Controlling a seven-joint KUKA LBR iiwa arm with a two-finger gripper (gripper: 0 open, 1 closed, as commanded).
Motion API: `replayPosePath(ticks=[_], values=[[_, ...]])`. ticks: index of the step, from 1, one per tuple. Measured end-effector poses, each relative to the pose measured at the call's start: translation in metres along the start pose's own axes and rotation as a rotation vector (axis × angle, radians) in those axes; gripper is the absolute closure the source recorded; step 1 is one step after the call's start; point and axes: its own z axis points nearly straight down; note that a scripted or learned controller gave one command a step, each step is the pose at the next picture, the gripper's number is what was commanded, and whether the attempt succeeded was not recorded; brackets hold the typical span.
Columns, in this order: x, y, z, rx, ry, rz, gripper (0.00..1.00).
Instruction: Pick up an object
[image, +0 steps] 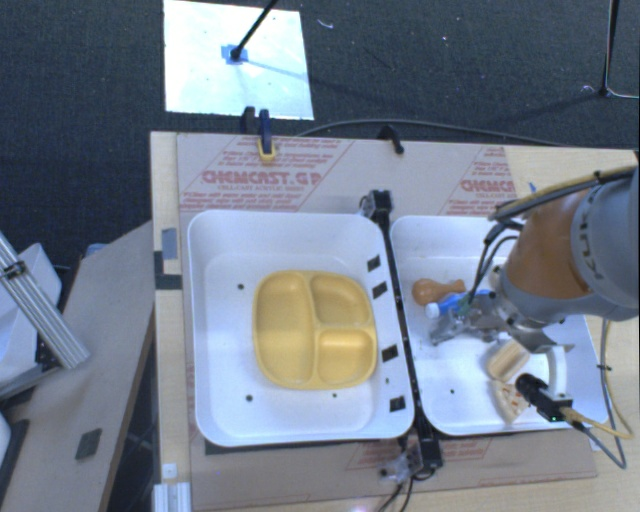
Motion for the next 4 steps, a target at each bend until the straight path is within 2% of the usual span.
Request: replayPosePath(ticks=[1, 3, 4], values=[[0.0, 0.001, -0.013, -0.005, -0.001, 0.0, 1.0], [-0.002, -0.004, -0.125, -0.009, -0.002, -0.003, 1.0], [0.044, 0.001, -0.134, -0.006, 0.0, -0.008, 1.0]])
